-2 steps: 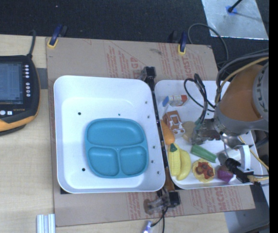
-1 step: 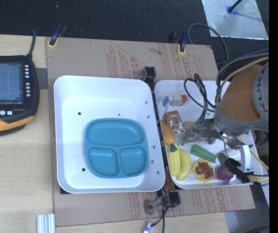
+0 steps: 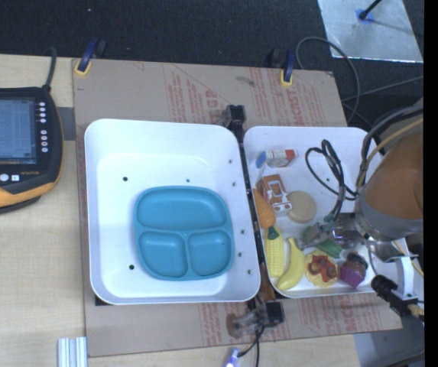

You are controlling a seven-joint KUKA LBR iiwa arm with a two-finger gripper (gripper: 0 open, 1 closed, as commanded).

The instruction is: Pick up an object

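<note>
The right bin (image 3: 310, 134) holds several toy foods: a small bottle (image 3: 278, 157), a brown box (image 3: 273, 192), a tan round disc (image 3: 301, 206), an orange carrot (image 3: 263, 211), a corn cob (image 3: 274, 254), a banana (image 3: 294, 267), a pizza slice (image 3: 322, 269), a purple piece (image 3: 352, 271) and a green piece (image 3: 329, 248). My gripper (image 3: 327, 234) is low in this bin, over the green piece and just right of the disc. The arm's grey and orange wrist (image 3: 390, 189) covers the bin's right side.
The left bin (image 3: 111, 167) holds a blue three-compartment plate (image 3: 183, 231). A black cable (image 3: 327, 167) loops over the right bin's upper part. A tablet pendant (image 3: 8, 140) lies at the far left on the bench.
</note>
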